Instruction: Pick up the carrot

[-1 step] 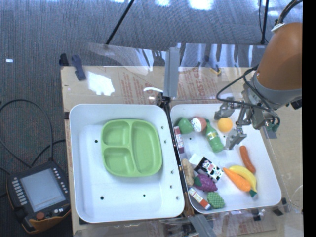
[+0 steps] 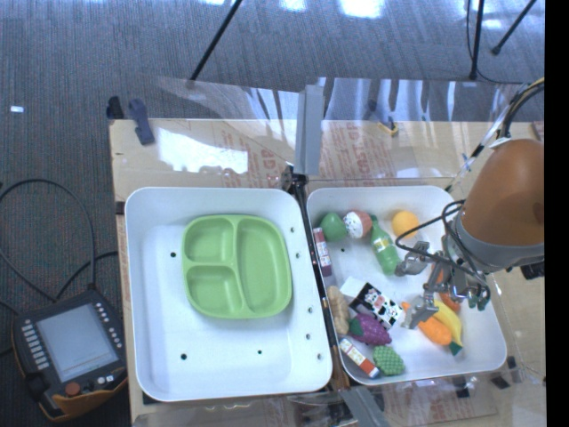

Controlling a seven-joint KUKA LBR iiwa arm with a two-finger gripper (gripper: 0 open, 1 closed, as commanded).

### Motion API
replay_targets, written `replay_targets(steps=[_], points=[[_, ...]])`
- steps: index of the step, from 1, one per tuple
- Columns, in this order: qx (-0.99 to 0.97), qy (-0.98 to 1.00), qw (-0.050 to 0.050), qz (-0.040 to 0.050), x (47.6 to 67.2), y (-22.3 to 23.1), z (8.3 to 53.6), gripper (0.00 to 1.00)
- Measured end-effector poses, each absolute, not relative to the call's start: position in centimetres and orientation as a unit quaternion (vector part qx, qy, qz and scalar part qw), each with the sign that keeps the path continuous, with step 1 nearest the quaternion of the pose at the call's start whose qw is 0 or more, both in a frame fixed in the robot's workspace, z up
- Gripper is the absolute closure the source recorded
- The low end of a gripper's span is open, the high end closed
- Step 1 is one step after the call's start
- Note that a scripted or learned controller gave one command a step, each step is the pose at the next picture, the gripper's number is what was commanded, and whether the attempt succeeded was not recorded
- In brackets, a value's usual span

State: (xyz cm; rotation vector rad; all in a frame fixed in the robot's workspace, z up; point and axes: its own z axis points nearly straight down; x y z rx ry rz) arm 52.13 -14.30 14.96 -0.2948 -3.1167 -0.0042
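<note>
Reaching in from the right, the grey arm hangs its gripper (image 2: 433,305) low over the right-hand bin (image 2: 487,363), in the lower right part of it. Whether the gripper is released or clenched cannot be told at this size, and nothing can be seen grasped in it. Right under and just beside the tip lies the carrot (image 2: 436,329), an orange piece on the bin floor, its long axis running on a slant from upper left to lower right. A banana (image 2: 452,325) lies against the carrot's right side, touching it. Judging from this, the carrot sits just below and slightly right of the tip, so a short descent would meet it. Further left are a cow-print carton (image 2: 373,302) and purple grapes (image 2: 370,330). A green divided plate (image 2: 237,266) rests in the left bin (image 2: 151,327).
</note>
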Motion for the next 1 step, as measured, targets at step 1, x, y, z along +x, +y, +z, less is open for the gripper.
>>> replay_targets(steps=[1], points=[[-0.083,-0.997,0.004,-0.0012,48.51,-16.12,8.41,0.00]])
